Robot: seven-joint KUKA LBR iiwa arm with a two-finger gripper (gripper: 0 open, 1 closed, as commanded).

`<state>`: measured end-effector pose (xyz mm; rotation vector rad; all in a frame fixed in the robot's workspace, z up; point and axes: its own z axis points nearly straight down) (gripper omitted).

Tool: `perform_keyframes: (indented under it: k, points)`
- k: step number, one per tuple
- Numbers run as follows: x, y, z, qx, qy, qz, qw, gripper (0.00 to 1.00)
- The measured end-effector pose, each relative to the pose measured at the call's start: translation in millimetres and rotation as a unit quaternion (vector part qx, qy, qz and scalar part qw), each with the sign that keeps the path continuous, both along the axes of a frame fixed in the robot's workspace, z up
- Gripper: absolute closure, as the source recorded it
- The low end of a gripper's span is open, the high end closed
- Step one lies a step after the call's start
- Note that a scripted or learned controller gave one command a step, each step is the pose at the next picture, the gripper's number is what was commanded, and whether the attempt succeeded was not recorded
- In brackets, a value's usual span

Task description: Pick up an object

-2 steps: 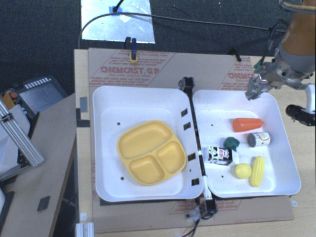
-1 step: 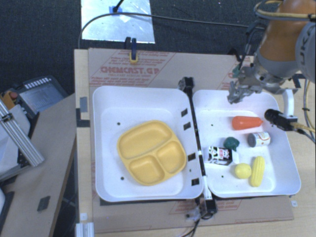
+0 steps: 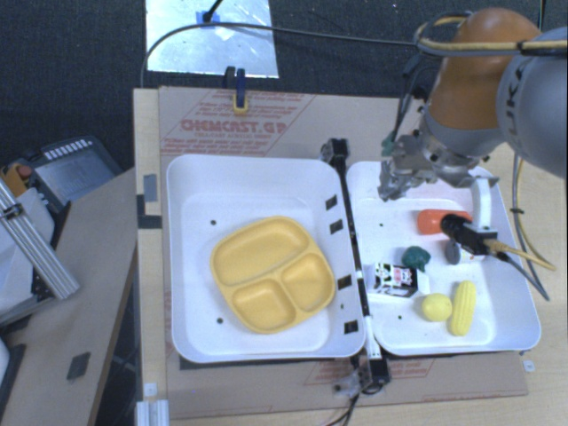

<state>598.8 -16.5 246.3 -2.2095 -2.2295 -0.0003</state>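
Note:
My gripper (image 3: 390, 187) hangs over the far left part of the right bin (image 3: 515, 327), with nothing seen in it. Below and to its right lies an orange piece (image 3: 432, 221), partly hidden by the robot's own parts. Nearer the front are a dark green lump (image 3: 414, 257), a small black-and-white box (image 3: 395, 279), a yellow ball (image 3: 435, 307) and a yellow corn cob (image 3: 462, 307). All of these rest on the floor of the right bin, apart from the gripper.
The left bin (image 3: 191, 238) holds a yellow divided plate (image 3: 271, 273). A black-clipped divider (image 3: 348, 238) runs between the bins. The arm's orange band (image 3: 475, 56) and grey body cover the right bin's far right corner. A small grey piece (image 3: 453, 253) lies by the green lump.

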Motion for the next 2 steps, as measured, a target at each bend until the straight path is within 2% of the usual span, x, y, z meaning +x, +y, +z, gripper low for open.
perform_keyframes:
  k: [1, 2]
  points:
    - [-5.6, 44.8, -8.5, 0.0000, -0.001, 0.000, 1.0000, 1.00]
    - [-12.9, 103.0, -5.7, 0.0002, -0.001, 0.001, 1.0000, 1.00]
